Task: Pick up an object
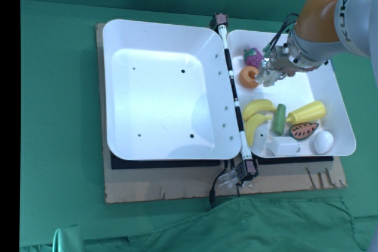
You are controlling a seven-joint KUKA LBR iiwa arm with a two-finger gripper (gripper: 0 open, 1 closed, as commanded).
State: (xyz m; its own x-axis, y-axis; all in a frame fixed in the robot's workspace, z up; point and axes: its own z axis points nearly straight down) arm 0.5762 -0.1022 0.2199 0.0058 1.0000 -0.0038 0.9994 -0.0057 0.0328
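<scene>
Camera view: tool [267,76] sits low in the right white bin [339,104], just beside the orange ring-shaped plastic toy [249,77] at the bin's upper left; can't tell whether it's released or clenched; nothing visibly held; ring looks light, rigid, smooth, probably slippery; best hold is likely across the rim, one side through the hole; dark red berry toy [253,56] close behind it could crowd the approach.

The orange ring-shaped toy [249,77] lies flat in the right bin's upper left part, just below a purple-red berry toy [253,57], touching the gripper's tip [264,77].
</scene>
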